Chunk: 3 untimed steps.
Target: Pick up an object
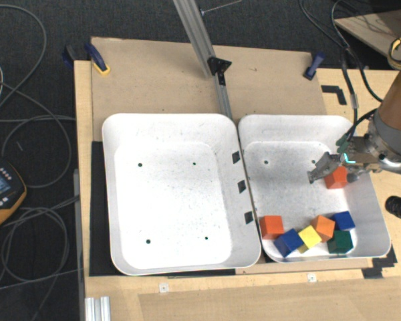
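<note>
Both bins point(167, 129) are white with tiny dark specks. The blocks are orange point(272, 226), blue point(288, 241), yellow point(309, 237), green point(340, 243) and red point(335, 178).

**Matt Wood, Speckled White Plastic**

The surface point(154, 72) looks like pale, matt wood board with a faint grain. Both bins, left point(120, 129) and right point(281, 127), appear as smooth white plastic, dusted with fine dark specks. The small blocks point(311, 234) have flat, painted-looking colour. A slanted rail point(197, 29) reads as brushed grey metal. The floor point(33, 19) is dark, rough carpet.
</note>
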Motion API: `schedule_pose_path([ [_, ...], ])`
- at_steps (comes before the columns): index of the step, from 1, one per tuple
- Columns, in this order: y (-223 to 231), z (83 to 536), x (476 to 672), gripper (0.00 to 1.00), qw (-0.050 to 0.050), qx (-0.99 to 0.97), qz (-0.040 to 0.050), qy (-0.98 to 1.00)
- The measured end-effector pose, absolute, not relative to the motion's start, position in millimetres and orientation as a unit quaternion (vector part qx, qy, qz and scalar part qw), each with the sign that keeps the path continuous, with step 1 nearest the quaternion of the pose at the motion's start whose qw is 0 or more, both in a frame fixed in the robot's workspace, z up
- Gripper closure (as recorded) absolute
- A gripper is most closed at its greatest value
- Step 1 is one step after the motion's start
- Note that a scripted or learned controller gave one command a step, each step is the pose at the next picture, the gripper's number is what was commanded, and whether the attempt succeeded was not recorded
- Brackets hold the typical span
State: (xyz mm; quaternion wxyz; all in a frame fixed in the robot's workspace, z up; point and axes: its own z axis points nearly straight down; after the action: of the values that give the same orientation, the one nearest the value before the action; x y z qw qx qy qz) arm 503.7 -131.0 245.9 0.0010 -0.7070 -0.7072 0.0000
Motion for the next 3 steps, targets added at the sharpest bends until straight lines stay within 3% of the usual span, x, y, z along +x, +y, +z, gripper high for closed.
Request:
schedule_pose_path([
  [2, -133.6, 123.2, 493.1, 0.00, 0.004, -0.707, 0.0018, -0.707],
  [3, -132.8, 97.7, 492.4, 0.00, 0.003, -0.707, 0.0008, -0.707],
])
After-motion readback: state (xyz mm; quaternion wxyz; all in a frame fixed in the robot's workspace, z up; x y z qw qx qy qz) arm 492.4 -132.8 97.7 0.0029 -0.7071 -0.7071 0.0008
